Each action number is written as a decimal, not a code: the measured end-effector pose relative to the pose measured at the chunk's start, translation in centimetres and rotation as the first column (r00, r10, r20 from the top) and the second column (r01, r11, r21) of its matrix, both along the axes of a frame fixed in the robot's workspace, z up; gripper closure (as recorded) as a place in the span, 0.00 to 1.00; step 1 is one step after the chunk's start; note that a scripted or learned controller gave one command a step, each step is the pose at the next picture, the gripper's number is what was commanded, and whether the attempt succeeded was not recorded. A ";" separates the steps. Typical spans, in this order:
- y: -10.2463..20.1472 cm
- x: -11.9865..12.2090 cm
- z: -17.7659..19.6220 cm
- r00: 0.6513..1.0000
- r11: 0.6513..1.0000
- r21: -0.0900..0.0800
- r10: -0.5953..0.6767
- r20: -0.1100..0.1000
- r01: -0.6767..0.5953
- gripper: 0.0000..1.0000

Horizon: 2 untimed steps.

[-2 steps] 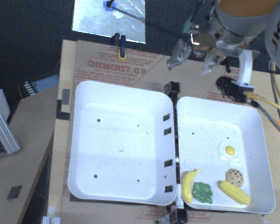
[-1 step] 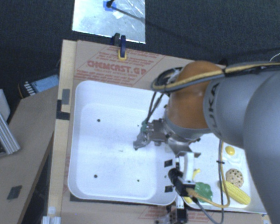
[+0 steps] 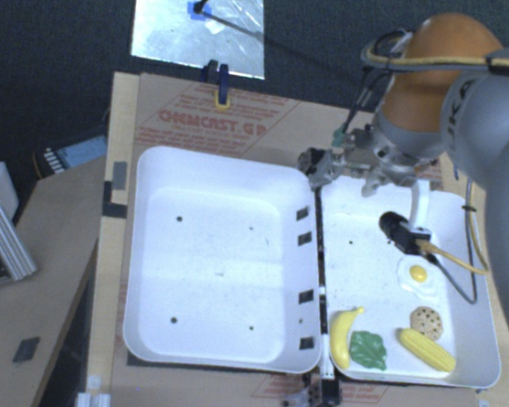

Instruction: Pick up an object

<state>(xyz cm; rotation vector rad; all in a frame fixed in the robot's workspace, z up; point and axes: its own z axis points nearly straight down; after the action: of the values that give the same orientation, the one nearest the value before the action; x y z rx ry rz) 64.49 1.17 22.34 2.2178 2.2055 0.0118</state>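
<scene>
Banana lengthwise along bin divider, stem end perhaps farthest

Two white bins side by side on printed cardboard - left bin, right bin. Near end of the right bin: banana, green leafy piece touching it, corn cob, cookie, fried egg farther up. Grey arm - gripper over the right bin's far edge.
</scene>
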 end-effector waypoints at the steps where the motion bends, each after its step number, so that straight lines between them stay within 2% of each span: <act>1: 7.8 -4.5 -4.1 1.000 1.000 0.007 0.015 -0.019 -0.015 0.00; 2: 11.5 -3.0 16.5 1.000 1.000 0.009 0.014 0.005 -0.014 0.00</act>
<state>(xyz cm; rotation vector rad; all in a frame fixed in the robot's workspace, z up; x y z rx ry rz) 61.49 12.70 38.80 2.2045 2.2235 0.0277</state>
